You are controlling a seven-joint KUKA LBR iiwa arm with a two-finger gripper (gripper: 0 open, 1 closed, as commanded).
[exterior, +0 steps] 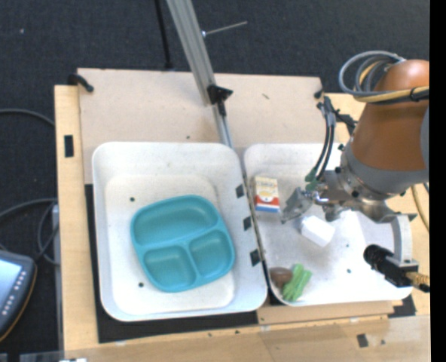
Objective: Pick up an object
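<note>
My gripper (307, 207) hangs over the middle of the right bin (358, 281), below the arm's orange band. A white block (317, 230) lies just under and to the right of its fingers, seemingly touching them. A small box with red and blue print (266, 194) lies at the bin's left side, left of the gripper. A green object (299, 282) and a brown object (281, 276) lie together at the bin's front left corner.
The left bin (114, 194) holds a teal divided tray (182, 241). A slanted metal pole (197, 51) rises from between the bins toward the top. Cables and a black fitting (385, 264) sit by the arm at the right.
</note>
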